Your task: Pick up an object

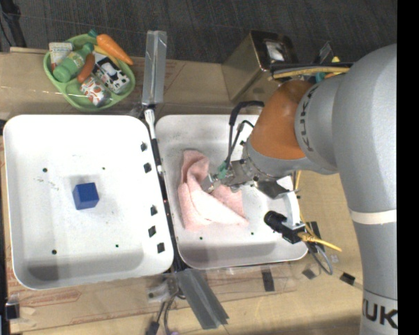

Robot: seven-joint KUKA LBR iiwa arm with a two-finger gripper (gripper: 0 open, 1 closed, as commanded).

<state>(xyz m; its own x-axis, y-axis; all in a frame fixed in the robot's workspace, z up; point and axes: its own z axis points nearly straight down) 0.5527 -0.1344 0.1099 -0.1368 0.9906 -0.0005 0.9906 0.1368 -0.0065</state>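
A crumpled pink cloth (204, 192) lies in the right bin (195, 253), toward its left side. My gripper (218, 181) is down on the cloth's upper right part, its tips at the fabric. A blue cube (86, 195) sits alone in the middle of the left bin (28, 138). The grey arm with its orange band (283, 128) reaches in from the right and covers the right bin's far right part.
A green bowl (56, 81) holding toy food, including a carrot, stands on the bench behind the left bin. A metal divider with black clips (153, 187) runs between the bins. A tan box (255, 54) stands behind the right bin.
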